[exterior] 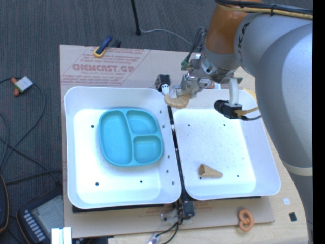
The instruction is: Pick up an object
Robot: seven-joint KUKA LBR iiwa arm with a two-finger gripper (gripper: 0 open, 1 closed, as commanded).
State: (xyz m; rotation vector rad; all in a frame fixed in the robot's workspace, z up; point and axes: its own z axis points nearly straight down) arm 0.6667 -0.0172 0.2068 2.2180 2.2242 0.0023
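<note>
At the far left, a cardboard sheet (101, 67) is covering the tabletop under both bins, likely to give them a flat, plain base. A blue-and-yellow tool (103, 46) is lying on its far edge, well apart from the work.

The left bin (71, 151) is holding a blue divided plate (131, 136), lying flat in the middle with its compartments facing up. It is sitting low and wide, so I judge it a harder grasp than a small item.

Where the two bins are meeting, at their far rim, the gripper (185, 93) is hanging with its fingers (192, 85) closing narrowly on a tan floppy piece (177, 101). The piece is drooping from the tips over the rim rather than lying in either bin, which suggests it is being carried clear of the wall.

The right bin (264, 156) is holding a tan wedge (209, 172) near its front, lying flat and well apart from the gripper, so it is not obstructing anything. An orange ring (245, 219) is lying outside, in front of that bin.

The arm (264, 39) is reaching in from the right, its orange band (223, 19) sitting above the wrist. With the piece between the fingers, the pick appears mostly achieved, though a limp item hanging by one end could slip.
</note>
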